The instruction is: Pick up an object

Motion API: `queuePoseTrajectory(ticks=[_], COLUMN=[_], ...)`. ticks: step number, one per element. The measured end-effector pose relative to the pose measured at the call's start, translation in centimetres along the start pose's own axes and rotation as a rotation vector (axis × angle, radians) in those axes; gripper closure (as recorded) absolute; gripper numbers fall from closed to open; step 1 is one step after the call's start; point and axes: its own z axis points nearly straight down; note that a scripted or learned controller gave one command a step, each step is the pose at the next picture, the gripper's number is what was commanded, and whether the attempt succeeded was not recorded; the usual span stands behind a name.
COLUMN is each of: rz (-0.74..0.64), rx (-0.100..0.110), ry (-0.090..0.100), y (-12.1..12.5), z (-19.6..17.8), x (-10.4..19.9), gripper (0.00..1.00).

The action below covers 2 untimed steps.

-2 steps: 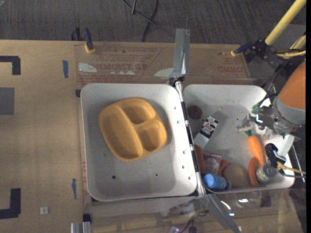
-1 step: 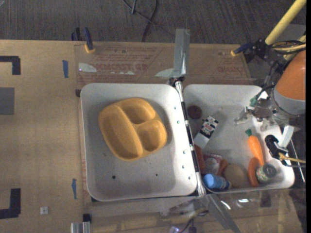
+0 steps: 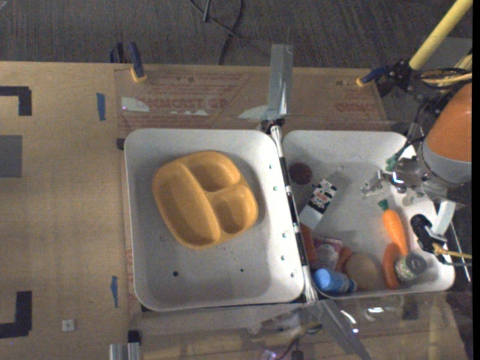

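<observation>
If lowering the gripper [image 3: 399, 177] from just beyond the green end of the carrot [image 3: 394, 231], lying in the right bin [image 3: 352, 136], could clip that tip and skid it instead of straddling. Can't tell whether spread or pressed together; holding nothing visible. With the can [image 3: 411, 265] just beside carrot's other end, risks snagging both.

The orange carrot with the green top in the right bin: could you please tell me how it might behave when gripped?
The carrot looks smooth and tapered, so it may slip toward its thin end. Being round, it could roll if nudged. Its uniform colour suggests a light toy.
</observation>
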Motion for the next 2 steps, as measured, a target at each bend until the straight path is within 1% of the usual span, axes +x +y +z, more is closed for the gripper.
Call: queuePoseTrajectory(ticks=[1,2], rz=[0.005,0.127], rx=[0.007,0.043], ry=[0.002,-0.006], y=[2.8,0.6], z=[0.1,-10.5], x=[0.4,-0.7], gripper=[0.0,0.0])
